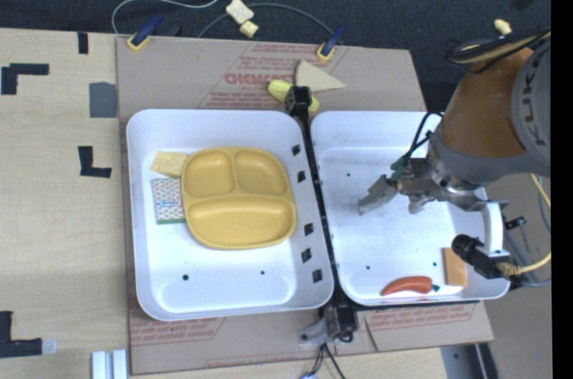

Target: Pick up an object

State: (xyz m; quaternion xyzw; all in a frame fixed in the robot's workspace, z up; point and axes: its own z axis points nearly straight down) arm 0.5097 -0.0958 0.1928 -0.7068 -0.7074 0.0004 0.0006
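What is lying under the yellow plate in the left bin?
Two flat items stick out from under the left edge of the yellow plate: a pale yellow piece and a patterned card. How far they reach beneath it, and whether anything else lies there, is covered.

- I see a yellow tray [239, 198] flat in the left bin, two cards at its left edge.
- Red sausage [406, 286], orange block [453, 268]: right bin's near corner.
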